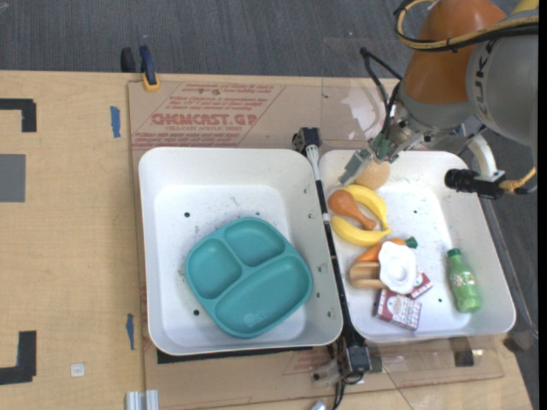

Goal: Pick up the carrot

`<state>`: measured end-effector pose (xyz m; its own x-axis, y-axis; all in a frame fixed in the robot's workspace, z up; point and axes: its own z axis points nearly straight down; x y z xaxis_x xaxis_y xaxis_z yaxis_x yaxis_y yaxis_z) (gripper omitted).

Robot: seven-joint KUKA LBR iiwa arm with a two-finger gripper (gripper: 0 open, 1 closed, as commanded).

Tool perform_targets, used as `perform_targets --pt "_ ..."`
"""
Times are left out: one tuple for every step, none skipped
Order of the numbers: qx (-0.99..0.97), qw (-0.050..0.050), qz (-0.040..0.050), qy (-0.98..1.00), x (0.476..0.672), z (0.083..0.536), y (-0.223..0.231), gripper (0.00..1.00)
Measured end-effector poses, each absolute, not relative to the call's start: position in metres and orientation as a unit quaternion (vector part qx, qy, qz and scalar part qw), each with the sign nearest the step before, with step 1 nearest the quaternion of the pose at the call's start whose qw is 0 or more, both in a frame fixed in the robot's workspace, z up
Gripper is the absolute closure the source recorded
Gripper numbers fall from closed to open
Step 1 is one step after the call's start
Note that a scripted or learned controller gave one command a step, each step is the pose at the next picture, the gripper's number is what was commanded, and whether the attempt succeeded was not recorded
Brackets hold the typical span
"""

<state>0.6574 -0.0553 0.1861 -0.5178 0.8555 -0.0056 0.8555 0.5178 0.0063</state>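
Right bin (491,229) inspected. The carrot (369,254) lies near the middle of this bin, toward its left wall, and shows as a small orange wedge. It is largely covered by the white round item (397,266) resting on it, with the banana (363,216) just above and a hot dog toy (364,273) just below. Its long axis appears to run from lower left to upper right, though too little shows to be sure.

The gripper (369,161) sits at the bin's far left corner, over a tan rounded item (373,175). Whether the pincer is apart or together cannot be told from this view, nor whether it touches that item. The carrot lies from it toward the near edge of the bin, with the banana and a brown drumstick toy (350,205) between.

The arm (453,49) enters over the far right corner, its orange band uppermost, wrist slanting down and left.

Judgement: the coming move must carry the pincer toward the near edge, past the banana. Exposed carrot surface is scant, so a clean hold looks difficult. 1 green bottle (463,280) stands clear by the right wall. 1 teal plate (248,276) occupies the left bin (162,229).
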Motion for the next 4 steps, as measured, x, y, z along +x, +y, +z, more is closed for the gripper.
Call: perform_targets --pt "0.463 -0.001 -0.0023 0.886 0.606 0.099 -0.13 0.0" --pt "0.459 0.007 0.0021 0.888 0.555 0.089 -0.142 0.0" --pt "0.477 0.008 -0.0015 0.879 0.491 0.089 -0.213 0.0" --pt "0.546 0.009 0.0014 0.838 0.485 0.089 -0.182 0.0"
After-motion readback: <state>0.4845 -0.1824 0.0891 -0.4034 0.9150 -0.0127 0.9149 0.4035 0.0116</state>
